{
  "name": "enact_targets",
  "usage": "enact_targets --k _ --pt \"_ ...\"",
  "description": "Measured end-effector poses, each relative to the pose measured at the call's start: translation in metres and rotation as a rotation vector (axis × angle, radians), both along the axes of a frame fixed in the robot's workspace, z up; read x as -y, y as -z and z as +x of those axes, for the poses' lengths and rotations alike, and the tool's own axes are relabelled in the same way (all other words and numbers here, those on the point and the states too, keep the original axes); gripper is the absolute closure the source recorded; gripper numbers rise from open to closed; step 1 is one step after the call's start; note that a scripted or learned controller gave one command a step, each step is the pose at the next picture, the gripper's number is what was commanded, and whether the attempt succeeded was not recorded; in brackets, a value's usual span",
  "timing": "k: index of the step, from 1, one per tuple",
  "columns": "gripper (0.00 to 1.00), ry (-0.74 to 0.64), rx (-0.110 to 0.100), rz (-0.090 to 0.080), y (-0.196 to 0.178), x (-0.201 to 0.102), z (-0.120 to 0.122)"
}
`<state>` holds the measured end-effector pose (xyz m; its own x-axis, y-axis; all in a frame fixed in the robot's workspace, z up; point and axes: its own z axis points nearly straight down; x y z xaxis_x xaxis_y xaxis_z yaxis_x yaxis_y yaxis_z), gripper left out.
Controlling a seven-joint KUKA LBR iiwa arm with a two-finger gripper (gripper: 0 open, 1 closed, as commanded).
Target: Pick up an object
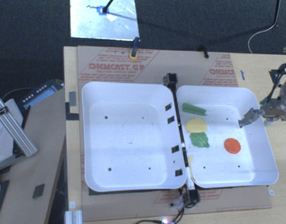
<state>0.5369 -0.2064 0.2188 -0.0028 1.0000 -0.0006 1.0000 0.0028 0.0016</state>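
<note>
Looking down on the bench, I have the gripper [249,117] hanging over the right-hand edge of the right bin [261,171], reaching in from the right side of the view. Its grey fingertips point toward the bin's middle, and nothing sits between them; from this angle I cannot tell whether the jaws are apart or together.

The things to pick are all in the right bin, grouped toward its left half. A long green piece [194,109] lies nearest the far wall, slightly slanted. Just below it sits a yellow rounded piece [196,124], and touching that one's lower edge is a darker green leafy piece [199,140]. An orange-red disc [232,145] lies apart from these, toward the bin's middle right, nearest of the four to the gripper but not touching it. A small pale yellow sliver [190,161] shows against the bin's left wall, too small for me to name.

The left bin [94,139] sits beside it, the two joined by a dark divider strip [179,134]. Both rest on a cardboard sheet [115,65] printed with red letters.
</note>
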Motion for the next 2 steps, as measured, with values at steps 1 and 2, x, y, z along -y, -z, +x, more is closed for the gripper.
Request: enact_targets --k 1,2 --pt "0.00 0.000 -0.010 0.005 0.118 -0.029 -0.012" --pt "0.00 -0.012 0.001 -0.001 0.135 -0.072 0.122"
